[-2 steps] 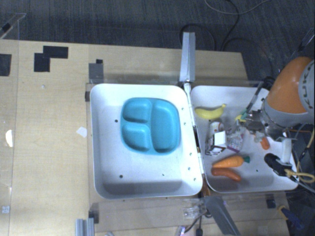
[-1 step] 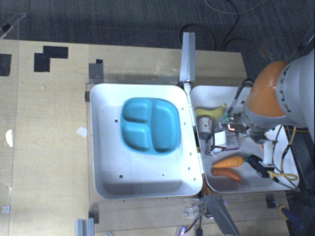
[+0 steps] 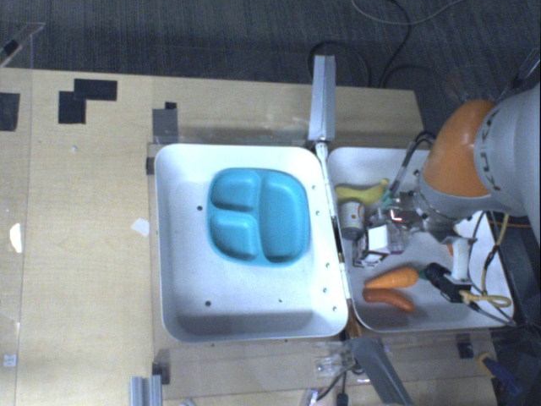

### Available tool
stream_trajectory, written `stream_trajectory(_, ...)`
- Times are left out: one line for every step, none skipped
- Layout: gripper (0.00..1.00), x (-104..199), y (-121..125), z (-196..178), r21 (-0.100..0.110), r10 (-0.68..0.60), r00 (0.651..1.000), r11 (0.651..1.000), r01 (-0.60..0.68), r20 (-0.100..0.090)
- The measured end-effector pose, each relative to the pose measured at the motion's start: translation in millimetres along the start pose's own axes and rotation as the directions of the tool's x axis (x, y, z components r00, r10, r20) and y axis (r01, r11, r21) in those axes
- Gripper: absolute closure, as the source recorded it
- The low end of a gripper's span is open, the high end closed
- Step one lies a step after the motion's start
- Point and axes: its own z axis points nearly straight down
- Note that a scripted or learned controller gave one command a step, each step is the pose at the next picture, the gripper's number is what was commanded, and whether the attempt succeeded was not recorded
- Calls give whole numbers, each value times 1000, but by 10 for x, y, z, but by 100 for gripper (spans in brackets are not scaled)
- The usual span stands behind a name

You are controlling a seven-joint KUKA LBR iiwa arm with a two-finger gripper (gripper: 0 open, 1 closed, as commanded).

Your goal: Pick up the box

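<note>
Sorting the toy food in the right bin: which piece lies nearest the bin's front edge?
The reddish sausage: it lies just in front of the orange carrot, while the yellow banana sits toward the back of the right bin.

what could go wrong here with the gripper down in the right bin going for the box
1. The gripper sits low in the crowded right bin, with a banana just behind it and a carrot just in front; it could close on or shove those instead.
2. The gripper is close to the wall beside the left bin and might scrape it.

small white box in the right bin, beside the banana
</note>
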Motion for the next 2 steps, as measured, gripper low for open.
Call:
stream_trajectory(100,251,-714,-1001,6,-9,1000,1000,9,0)
stream_trajectory(100,261,-703,-2627,4,-106,994,994,106,0)
